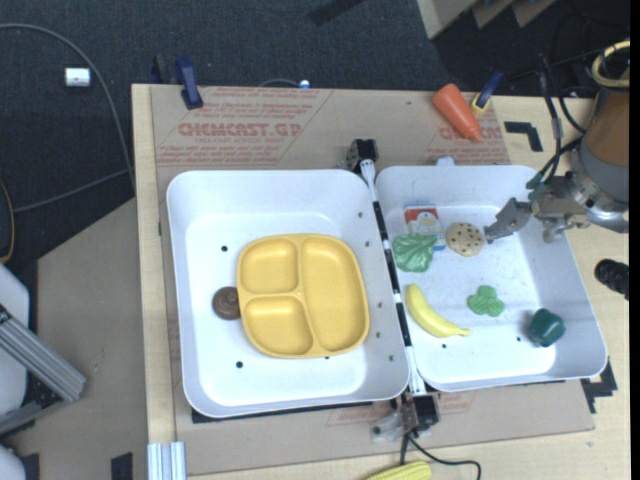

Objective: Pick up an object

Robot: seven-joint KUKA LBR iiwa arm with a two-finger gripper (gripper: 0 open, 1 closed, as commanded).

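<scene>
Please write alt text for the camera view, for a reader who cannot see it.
The gripper hovers over the right bin beside a cookie, with a banana and green toys nearby. The left bin holds a yellow divided plate.

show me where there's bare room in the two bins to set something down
Left bin: bare floor rings the yellow tray, widest along the top; a brown disc touches the tray's left edge. Right bin: crowded upper left; free strip between banana and front wall.

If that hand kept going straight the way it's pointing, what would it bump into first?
Probably the round cookie: the hand points left and slightly down at it, very near. Its height above the bin is unclear.
</scene>
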